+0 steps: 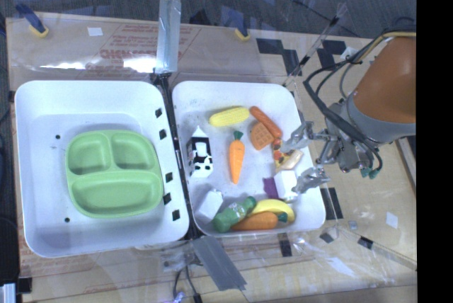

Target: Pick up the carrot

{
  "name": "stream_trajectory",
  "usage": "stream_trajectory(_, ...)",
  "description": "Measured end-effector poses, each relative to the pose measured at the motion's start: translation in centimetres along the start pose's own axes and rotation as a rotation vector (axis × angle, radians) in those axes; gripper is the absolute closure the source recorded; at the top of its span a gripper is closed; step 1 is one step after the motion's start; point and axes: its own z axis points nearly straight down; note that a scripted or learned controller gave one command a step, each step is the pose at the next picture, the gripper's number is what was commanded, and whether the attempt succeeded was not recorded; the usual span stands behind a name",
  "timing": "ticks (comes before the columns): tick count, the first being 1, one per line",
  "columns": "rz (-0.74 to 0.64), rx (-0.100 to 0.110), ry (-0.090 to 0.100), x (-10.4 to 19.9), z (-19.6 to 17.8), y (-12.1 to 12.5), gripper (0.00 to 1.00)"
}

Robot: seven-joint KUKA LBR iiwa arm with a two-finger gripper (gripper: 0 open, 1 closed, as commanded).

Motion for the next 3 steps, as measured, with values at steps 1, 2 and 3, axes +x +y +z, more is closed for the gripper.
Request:
stream_trajectory(1,-0.088,-0.008,0.014,-0.5,12.9,5.1,0.0)
stream_trajectory(2,-0.033,-0.001,0.0,-3.9,15.6,7.5,0.0)
stream_trajectory(3,-0.041,0.0,-0.003,-4.0,14.4,7.6,1.0)
